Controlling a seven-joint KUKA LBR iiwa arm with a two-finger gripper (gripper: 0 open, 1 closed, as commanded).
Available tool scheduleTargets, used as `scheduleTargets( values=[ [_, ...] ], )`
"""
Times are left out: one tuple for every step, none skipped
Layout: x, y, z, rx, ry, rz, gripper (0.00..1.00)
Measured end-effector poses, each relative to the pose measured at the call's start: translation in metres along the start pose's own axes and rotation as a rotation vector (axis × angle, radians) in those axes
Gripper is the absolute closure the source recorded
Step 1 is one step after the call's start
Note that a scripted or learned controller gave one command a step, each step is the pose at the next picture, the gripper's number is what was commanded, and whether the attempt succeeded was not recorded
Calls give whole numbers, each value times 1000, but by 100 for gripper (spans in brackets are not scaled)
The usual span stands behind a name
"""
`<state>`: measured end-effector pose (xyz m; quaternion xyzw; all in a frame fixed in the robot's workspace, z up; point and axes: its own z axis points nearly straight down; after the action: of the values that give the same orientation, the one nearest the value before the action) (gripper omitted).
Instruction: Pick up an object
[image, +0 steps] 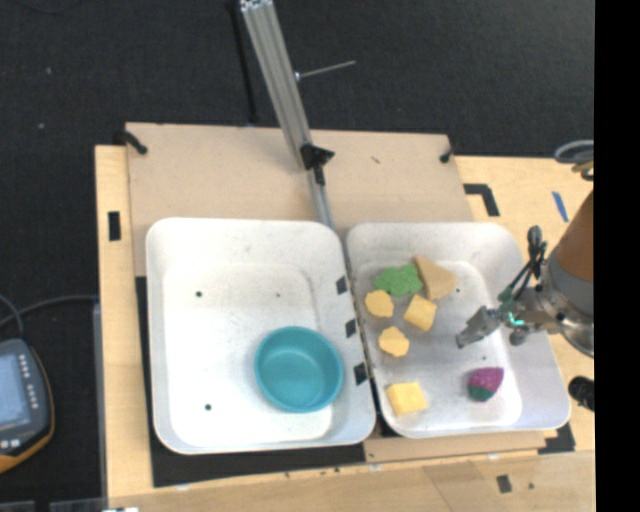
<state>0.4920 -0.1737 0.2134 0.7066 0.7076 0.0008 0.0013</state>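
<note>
The right bin (500, 245) holds several small objects: a green piece (398, 280), a tan wedge (436, 276), yellow pieces at the middle (420, 313), (379, 304), (394, 342), a yellow block (407, 398) near the front, and a purple and green fruit (485, 383). My gripper (480, 329) reaches in from the right and hangs over the right bin, above and left of the purple fruit, right of the yellow pieces. I see nothing between its fingers.
The left bin (200, 260) holds a blue bowl (297, 368) at its front right. A metal pole (285, 100) slants up from behind the bins. A handheld controller (20, 395) lies at the far left, off the bench.
</note>
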Motion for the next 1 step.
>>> scheduleTargets(
  values=[
    [-3, 0, 63, 7, 1, 1, 0]
  ],
)
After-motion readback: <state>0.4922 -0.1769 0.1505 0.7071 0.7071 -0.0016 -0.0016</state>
